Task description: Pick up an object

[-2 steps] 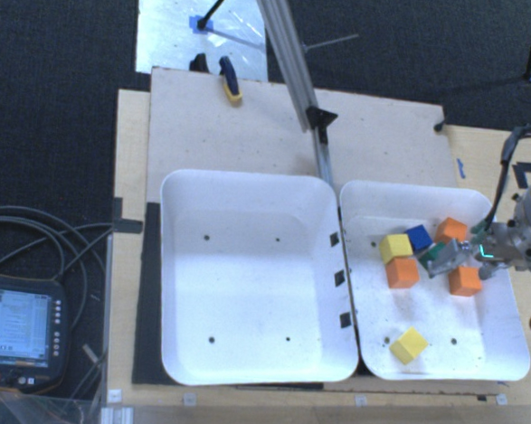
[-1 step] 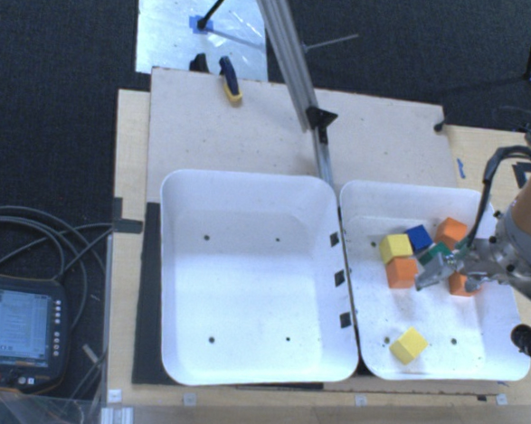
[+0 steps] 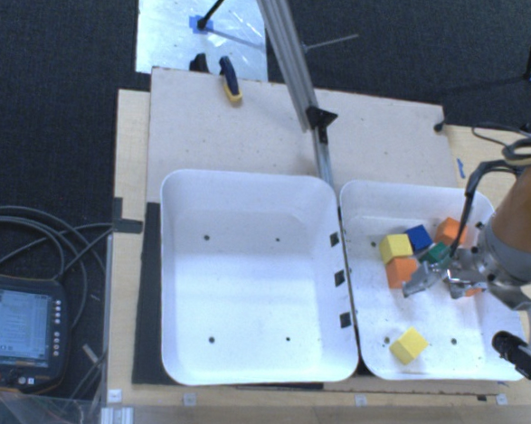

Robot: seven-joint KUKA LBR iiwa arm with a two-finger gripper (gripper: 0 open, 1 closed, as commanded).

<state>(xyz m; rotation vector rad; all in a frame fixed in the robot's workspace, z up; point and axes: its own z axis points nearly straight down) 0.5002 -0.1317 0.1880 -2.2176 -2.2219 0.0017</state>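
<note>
You have two white bins side by side on the bench. The left bin [image 3: 243, 277] has bare floor with a few small dark dots. The right bin [image 3: 373, 355] holds all the blocks.

The arm [image 3: 523, 220] reaches in from the right, its orange band above the wrist sitting over the right bin's right side. The gripper [image 3: 421, 283] hangs low over the cluster of blocks in the middle of that bin. You cannot tell from this view whether it is parted or closed, and nothing shows as held.

Look at the cluster: a yellow block [image 3: 395, 247] lies on the left, a blue block [image 3: 419, 237] just beside it on the far right, and an orange block [image 3: 401, 270] touching the yellow one on its near side. A green block [image 3: 438, 253] sits right against the gripper, partly hidden by it. A second orange block [image 3: 449, 230] lies farther right, close to the arm's wrist. A second yellow block [image 3: 409, 344] lies alone near the front of the bin, well apart from the cluster.

Off to the left, on the dark floor beside the bench, you see a control pendant [image 3: 17, 330] with its cables. A metal pole [image 3: 290, 50] slants down from the far side towards the gap between the bins.
</note>
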